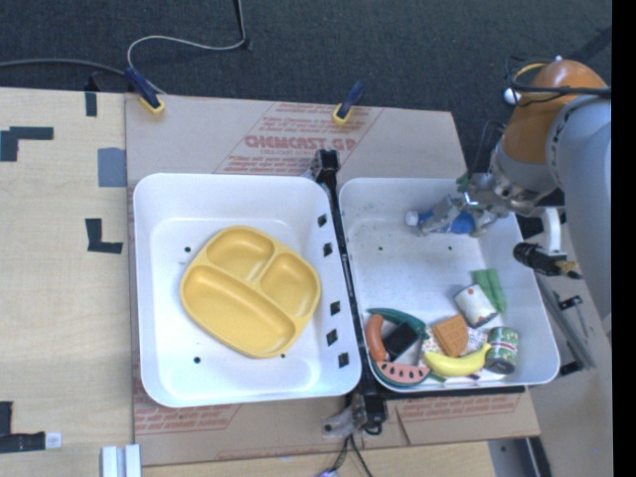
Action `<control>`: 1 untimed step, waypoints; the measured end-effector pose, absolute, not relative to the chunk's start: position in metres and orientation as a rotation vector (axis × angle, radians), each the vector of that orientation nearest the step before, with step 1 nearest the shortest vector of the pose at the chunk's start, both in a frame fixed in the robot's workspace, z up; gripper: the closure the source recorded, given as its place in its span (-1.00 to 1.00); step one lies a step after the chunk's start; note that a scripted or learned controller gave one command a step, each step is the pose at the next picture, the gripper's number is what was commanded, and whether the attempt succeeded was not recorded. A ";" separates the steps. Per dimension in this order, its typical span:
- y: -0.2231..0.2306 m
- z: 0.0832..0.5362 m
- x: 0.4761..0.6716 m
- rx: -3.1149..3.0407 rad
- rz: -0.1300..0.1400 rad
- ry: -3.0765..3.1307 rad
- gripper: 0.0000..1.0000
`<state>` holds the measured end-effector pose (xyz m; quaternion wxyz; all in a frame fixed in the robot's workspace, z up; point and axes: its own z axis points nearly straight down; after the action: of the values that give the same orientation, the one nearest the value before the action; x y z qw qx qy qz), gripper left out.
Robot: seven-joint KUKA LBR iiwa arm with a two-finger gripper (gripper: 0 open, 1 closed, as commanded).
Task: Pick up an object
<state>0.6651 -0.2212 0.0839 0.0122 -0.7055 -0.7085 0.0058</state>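
Note:
My gripper (pixel 425 219) reaches in from the right and sits low over the back of the right bin (pixel 397 266). A small blue item (pixel 460 223) lies right at the gripper; I cannot tell whether it is held. A heap of toy food fills the bin's front corner: a banana (pixel 457 363), a watermelon slice (pixel 401 373), an orange cracker (pixel 449 336), a red sausage (pixel 374 335), a black piece (pixel 400 338), a small white can (pixel 475 304), a green piece (pixel 489 288) and a green can (pixel 503 348).
The left bin (pixel 159 266) holds a yellow divided plate (pixel 250 290). A black divider (pixel 333 256) runs between the two bins. The grey arm with its orange band (pixel 542 117) stands over the right bin's far right corner. Bare bin floor lies between the gripper and the heap.

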 end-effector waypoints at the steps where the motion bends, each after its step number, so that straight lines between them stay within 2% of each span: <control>1: -0.221 0.084 0.665 -2.200 0.018 -2.209 -1.00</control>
<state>0.6651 -0.2212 0.0839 0.0122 -0.7056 -0.7085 0.0058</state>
